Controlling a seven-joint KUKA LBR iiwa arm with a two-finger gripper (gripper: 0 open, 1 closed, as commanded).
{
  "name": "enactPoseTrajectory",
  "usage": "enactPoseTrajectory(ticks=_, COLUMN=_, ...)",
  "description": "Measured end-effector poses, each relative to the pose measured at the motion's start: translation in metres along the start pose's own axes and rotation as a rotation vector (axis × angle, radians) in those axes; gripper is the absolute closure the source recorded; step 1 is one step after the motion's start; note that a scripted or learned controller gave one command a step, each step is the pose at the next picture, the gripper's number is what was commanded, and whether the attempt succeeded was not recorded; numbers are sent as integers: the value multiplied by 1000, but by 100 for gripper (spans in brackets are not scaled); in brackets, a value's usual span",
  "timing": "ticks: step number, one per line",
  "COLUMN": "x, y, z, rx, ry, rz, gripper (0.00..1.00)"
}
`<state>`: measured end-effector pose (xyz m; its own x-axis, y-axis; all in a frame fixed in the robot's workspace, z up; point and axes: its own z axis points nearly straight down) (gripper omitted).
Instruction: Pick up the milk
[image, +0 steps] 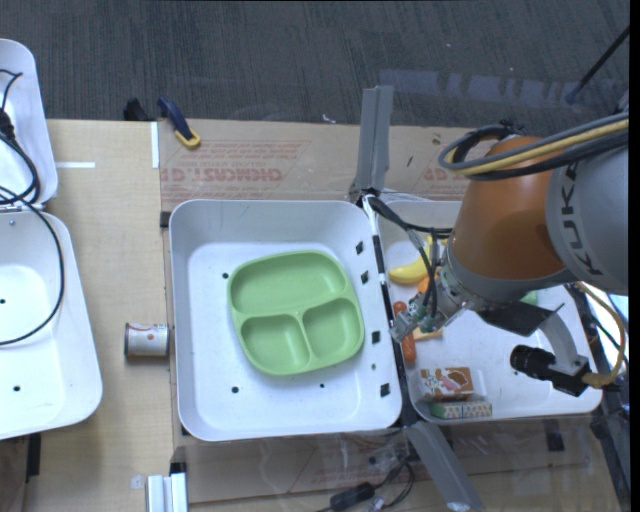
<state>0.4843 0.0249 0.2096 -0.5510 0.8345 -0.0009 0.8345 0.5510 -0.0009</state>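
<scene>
A small printed carton (452, 388) lies flat near the front edge of the right bin (520, 395); its label is too small to read, so I cannot confirm that it is the milk. My gripper (418, 318) hangs low over the left side of this bin, just behind and to the left of the carton and close to the wall between the two bins. The arm's orange band (500, 220) and grey wrist hide much of the bin's middle and back.
A yellow banana (408, 268) and small orange pieces (408, 346) lie beside the gripper. A green divided plate (296, 312) sits in the left bin (200, 400). On the bench to the left lies a small can (147, 340).
</scene>
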Motion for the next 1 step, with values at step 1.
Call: enactPoseTrajectory(ticks=1, x=23, y=8, z=9, rx=-1, ry=1, rz=-544, gripper=100)
